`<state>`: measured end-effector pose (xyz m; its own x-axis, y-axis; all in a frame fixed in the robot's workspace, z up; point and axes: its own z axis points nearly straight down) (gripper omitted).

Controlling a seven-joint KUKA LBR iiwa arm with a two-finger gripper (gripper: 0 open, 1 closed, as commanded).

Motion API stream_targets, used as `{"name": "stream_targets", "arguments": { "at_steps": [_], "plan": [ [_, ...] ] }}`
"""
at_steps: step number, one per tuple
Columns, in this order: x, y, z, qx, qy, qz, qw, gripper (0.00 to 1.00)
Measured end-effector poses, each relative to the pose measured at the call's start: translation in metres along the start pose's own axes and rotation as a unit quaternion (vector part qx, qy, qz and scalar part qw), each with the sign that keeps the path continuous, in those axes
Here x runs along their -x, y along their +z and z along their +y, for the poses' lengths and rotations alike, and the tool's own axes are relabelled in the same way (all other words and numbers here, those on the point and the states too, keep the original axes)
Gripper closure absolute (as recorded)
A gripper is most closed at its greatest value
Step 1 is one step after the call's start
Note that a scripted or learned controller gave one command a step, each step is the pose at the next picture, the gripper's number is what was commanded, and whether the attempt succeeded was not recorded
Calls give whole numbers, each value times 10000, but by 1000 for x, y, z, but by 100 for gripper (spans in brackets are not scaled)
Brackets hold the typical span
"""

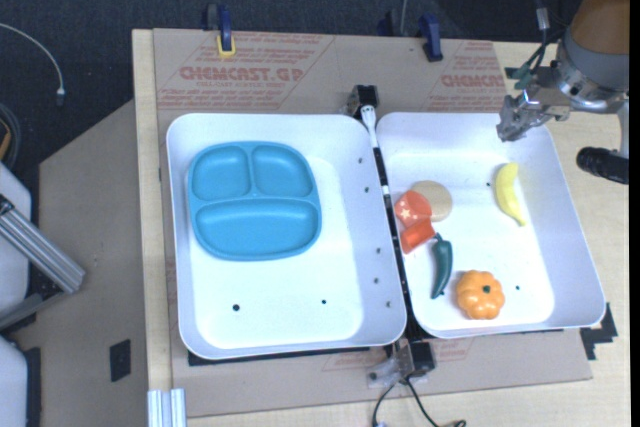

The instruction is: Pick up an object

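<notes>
The gripper (pixel 513 125) hangs over the upper right corner of the right bin (pixel 470 155), near its far rim; I cannot tell its state. Below it lies a banana (pixel 510 193), with bare white floor around. A tomato (pixel 412 208), pepper (pixel 441 266) and pumpkin (pixel 479 294) cluster lower, toward the centre divider. A blue plate (pixel 255 201) sits in the left bin (pixel 290 310).

Two shallow white bins (pixel 275 320) of smooth, slightly glossy plastic sit on a matt brown cardboard sheet (pixel 300 65) printed with red lettering. A sky-blue divided plate (pixel 255 200) looks like smooth matt plastic. The orange pumpkin (pixel 479 295) and yellow banana (pixel 510 193) look like shiny moulded plastic.
</notes>
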<state>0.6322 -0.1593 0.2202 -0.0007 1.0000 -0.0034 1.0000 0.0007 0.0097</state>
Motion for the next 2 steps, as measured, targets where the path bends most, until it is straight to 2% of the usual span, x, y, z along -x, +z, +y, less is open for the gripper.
{"name": "stream_targets", "arguments": {
  "at_steps": [1,2],
  "plan": [
    [0,-7,1,-26,0,7,10000,100],
    [-51,-17,-7,-55,-23,29,10000,100]
  ]
}}
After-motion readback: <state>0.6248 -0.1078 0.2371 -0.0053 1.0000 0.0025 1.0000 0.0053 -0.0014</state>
